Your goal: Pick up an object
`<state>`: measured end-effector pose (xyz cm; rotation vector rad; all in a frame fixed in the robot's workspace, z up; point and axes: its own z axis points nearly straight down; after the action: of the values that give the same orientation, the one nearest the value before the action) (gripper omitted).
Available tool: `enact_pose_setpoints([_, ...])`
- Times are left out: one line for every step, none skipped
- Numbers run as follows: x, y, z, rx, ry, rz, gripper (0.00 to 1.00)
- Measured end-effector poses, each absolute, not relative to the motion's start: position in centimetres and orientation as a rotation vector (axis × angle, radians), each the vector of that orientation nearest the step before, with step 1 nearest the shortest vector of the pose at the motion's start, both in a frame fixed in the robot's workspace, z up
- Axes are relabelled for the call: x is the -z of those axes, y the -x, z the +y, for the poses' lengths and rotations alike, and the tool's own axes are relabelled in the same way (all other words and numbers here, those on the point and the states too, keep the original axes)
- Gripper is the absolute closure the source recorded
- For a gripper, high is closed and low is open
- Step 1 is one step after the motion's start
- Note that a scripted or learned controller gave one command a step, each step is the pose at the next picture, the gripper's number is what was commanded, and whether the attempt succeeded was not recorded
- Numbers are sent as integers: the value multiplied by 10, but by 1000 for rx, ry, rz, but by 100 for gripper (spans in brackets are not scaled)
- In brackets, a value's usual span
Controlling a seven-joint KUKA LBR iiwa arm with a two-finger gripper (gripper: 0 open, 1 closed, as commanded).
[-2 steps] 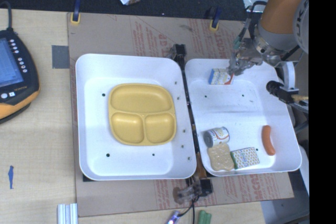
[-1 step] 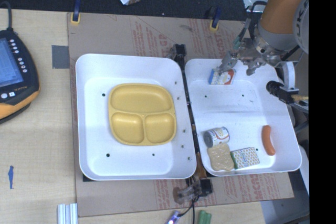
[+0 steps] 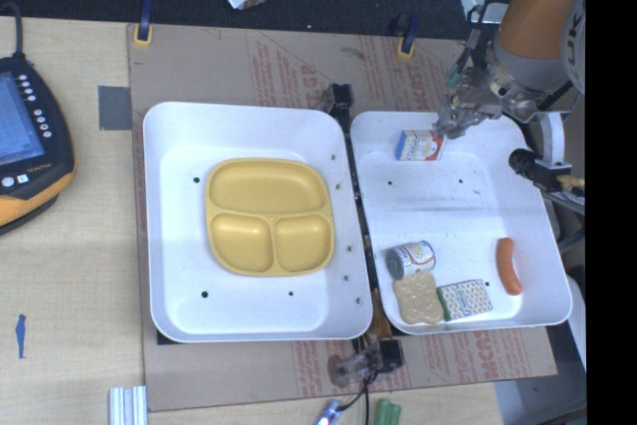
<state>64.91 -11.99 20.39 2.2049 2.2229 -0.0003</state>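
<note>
Since the task leaves the choice of object to us, we start at the near edge of the right white bin [image 3: 453, 204], where a tan slice of toy bread [image 3: 417, 299], a green-patterned flat packet [image 3: 465, 299] and a small silver tin [image 3: 410, 258] crowd together, with an orange toy sausage [image 3: 509, 266] apart near the right wall. Left, a yellow compartment plate [image 3: 269, 215] fills the other bin. Farthest, the small blue-and-white carton [image 3: 417, 145] lies alone, an easier target; the tool [image 3: 450, 126] hangs just beside it, though we cannot tell its state.

A yellow divided plate [image 3: 269, 216] sits in a white bin [image 3: 169, 304]; the sausage [image 3: 509, 266] is orange-red.
</note>
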Motion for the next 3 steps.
enact_pose_setpoints([-204, -649, -120, 1, -2205, 2223, 0])
enact_pose_setpoints([-214, -650, -121, -5, -2201, 2218, 100])
enact_pose_setpoints([-214, -650, -121, -4, -2201, 2219, 0])
